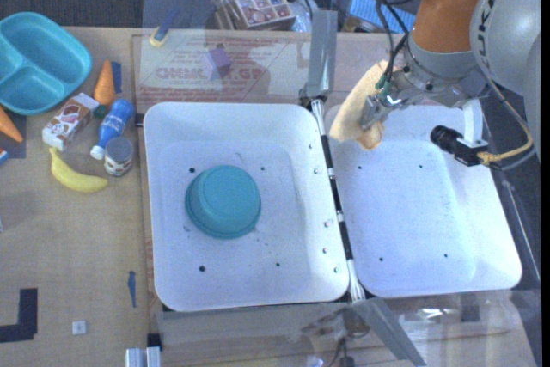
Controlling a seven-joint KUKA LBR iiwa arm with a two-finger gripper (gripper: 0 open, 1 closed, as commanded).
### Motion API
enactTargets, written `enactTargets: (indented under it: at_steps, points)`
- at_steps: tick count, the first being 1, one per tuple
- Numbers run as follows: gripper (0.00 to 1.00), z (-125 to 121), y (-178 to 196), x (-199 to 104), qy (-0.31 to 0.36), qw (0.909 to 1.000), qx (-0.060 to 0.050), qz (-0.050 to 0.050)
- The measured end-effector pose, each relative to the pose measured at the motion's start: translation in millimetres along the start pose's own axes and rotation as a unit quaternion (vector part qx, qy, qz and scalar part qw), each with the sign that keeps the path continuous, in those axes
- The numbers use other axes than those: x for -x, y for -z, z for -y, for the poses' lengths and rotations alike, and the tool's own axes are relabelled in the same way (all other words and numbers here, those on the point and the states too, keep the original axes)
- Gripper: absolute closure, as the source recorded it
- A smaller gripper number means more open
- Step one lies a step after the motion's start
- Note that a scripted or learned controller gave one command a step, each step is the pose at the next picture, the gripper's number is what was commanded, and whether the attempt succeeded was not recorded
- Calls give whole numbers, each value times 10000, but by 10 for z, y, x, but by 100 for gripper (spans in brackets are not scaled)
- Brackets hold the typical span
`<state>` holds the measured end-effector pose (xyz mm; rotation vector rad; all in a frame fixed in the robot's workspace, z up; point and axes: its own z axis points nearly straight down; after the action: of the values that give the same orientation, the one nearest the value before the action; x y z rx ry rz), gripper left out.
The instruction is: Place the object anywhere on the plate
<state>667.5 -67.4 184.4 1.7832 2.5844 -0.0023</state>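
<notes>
The gripper [375,118] hangs over the right bin's [430,219] far left corner, fingers clamped on a pale, flat object [354,109]. The teal plate [223,201] sits in the left bin [172,142].

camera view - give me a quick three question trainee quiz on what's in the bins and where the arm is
1. True or false: the round teal plate lies in the left white bin.
2. Where is the pincer? A) over the plate B) at the right white bin's upper left corner C) outside both bins, by the banana
3. Fill in: the pale tan flat object by the pincer overlaps the right bin's ____ rim.

Key: 1 true; 2 B; 3 left
</notes>
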Motion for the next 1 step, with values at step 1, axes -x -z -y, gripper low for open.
enactTargets:
  at_steps: [1]
  points:
    - [100, 177, 292, -737, 493, 9988, -6, -15]
